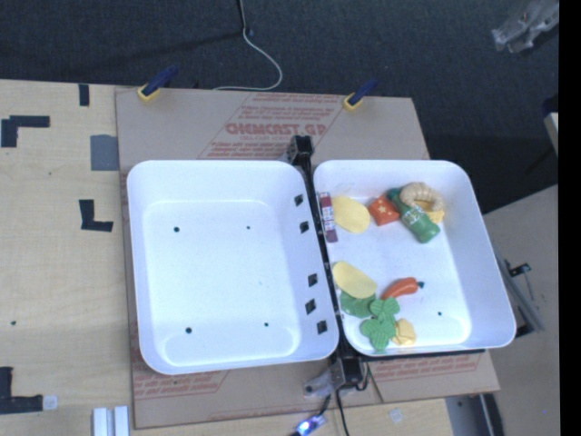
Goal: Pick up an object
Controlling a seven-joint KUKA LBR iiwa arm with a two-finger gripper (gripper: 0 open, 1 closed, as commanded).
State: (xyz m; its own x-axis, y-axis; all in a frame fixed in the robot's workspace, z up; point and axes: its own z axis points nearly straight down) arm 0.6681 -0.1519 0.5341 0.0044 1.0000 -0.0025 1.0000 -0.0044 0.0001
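Observation:
Several toy foods lie in the right bin (486, 271). Near its far side are a yellow lemon-like piece (349, 214), a small red piece (383, 211), a beige ring-shaped pastry (419, 194) and a green cylinder (423, 225). Toward the near side lie another yellow piece (354, 281), an orange-red pepper (400, 288), a green leafy piece (381, 322) and a small yellow bit (405, 333). My gripper (525, 24) hangs high at the top right, beyond the bench and well away from both bins, with nothing seen in it.
The left white bin (145, 243) adjoins the right one along a black clipped seam (316, 243). Both rest on a cardboard sheet (263, 125) held by blue-yellow clamps (156, 84). A black cable (250, 34) runs in from the top.

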